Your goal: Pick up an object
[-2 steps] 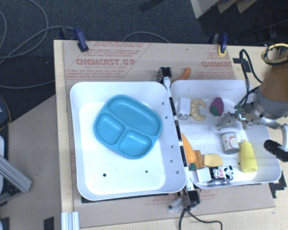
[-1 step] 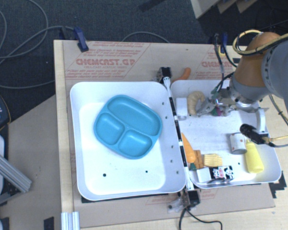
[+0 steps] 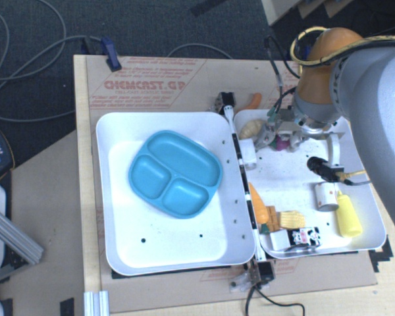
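A small purple thing (image 3: 280,145) lies toward the far end of the right bin (image 3: 289,176), and the tool (image 3: 282,135) hangs low directly over it. From where I stand I can't tell whether the tool is open or closed, or whether it has hold of anything. Just to its left a pale beige lump (image 3: 250,129) rests in the bin's far left corner.

Nearer me in the same bin, a yellow bottle-shaped object (image 3: 347,216) lies by the right wall, with a small silvery cylinder (image 3: 326,196) just beside it. A brush with tan bristles (image 3: 291,219) sits near the front, a black-and-white item (image 3: 304,237) close behind it by the rim, and an orange strip (image 3: 255,199) runs along the left wall.

The grey arm (image 3: 372,110) comes in from the right. The left bin (image 3: 118,229) carries a blue divided plate (image 3: 176,173). Both bins rest on the worktop (image 3: 151,78), where a small orange piece (image 3: 253,101) lies just beyond the right bin.
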You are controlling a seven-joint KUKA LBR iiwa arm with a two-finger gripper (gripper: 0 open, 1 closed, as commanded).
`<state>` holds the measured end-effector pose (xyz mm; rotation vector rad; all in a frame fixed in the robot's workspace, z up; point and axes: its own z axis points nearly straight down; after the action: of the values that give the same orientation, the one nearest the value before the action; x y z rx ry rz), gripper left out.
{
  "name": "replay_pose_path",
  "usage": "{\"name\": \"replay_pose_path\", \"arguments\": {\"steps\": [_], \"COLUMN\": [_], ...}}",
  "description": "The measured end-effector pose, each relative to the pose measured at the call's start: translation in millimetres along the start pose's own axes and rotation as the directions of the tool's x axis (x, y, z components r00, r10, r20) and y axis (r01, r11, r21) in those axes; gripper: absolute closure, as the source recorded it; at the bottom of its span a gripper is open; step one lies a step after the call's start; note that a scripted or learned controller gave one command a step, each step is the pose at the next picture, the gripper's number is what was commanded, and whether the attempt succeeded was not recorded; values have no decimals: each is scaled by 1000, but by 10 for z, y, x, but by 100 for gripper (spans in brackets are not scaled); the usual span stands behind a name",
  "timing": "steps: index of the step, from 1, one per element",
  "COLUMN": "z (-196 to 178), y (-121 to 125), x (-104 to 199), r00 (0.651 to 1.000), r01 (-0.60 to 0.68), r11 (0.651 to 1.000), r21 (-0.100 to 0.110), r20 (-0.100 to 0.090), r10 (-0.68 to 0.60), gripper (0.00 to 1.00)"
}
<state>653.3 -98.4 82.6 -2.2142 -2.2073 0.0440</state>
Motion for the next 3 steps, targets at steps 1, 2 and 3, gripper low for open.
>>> {"name": "replay_pose_path", "arguments": {"steps": [1, 2, 3], "z": [-73, -1067, -351], "y": [-37, -685, -552], "x": [-21, 309, -99], "r00": [1000, 1000, 1000], "r01": [-5, 4, 0], "r11": [1000, 999, 1000], "r21": [9, -35, -25], "r20": [-6, -12, -10], "r10": [5, -5, 0], "gripper": [100, 100, 100]}}
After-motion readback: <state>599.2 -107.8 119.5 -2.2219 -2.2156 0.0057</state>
